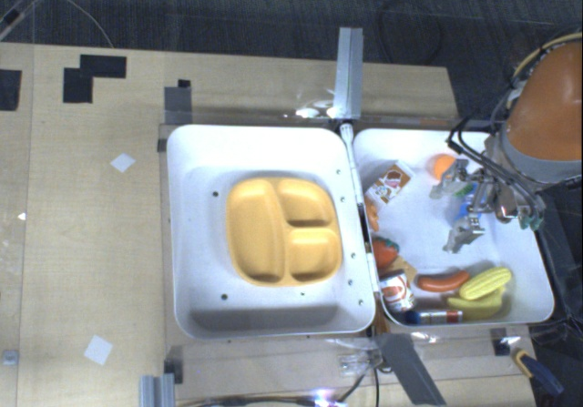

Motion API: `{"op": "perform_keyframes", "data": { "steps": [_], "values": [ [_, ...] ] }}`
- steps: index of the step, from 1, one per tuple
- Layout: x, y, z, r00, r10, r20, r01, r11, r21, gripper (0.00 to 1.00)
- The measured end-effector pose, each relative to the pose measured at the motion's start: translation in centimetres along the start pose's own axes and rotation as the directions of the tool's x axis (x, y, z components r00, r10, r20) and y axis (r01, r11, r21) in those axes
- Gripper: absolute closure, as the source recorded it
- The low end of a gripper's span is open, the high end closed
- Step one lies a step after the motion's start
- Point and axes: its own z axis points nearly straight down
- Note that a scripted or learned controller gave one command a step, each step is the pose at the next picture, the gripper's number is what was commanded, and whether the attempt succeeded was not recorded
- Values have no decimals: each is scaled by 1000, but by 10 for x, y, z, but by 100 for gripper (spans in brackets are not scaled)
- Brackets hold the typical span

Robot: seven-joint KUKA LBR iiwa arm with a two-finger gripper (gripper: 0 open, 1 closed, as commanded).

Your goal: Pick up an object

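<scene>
Two shallow white plastic bins sit side by side on the pale wooden tabletop (82, 241), one at the middle of the frame and one at the right. The left bin (196, 214) holds a single thing: one yellow plastic tray with three compartments (281, 229), lying flat near its centre. The right bin (537, 291) holds the clutter. I count one small white packet with a red-and-brown print (390, 184) in its upper left part, one small orange ball-like piece (441, 164) near its upper middle, one red-orange toy vegetable (384, 253) against its left wall, one small red-and-white can (395, 289) just below that, one brown-red toy sausage (440, 282) toward the lower middle, one yellow toy corn cob (485, 283) just right of the sausage, one yellow toy banana (475, 303) beneath the corn, and one dark marker with a red end (435, 315) along the bottom edge.

One grey arm with an orange band (547, 118) reaches in from the right edge of the frame. Its metal gripper (465, 234) hangs over the middle of the right bin, above the sausage and corn and below the orange piece, with bare white floor beneath its tip. Whether it is wide or narrow I cannot tell from here, and I see nothing held in it.
</scene>
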Motion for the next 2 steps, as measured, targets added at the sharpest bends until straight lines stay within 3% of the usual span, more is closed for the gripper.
{"op": "perform_keyframes", "data": {
  "steps": [1,2],
  "values": [
    [44,-41,54,997,-82,-3,82,997,0,0],
    [-47,-79,89,982,191,2,-191,982,0,0]
  ]
}}
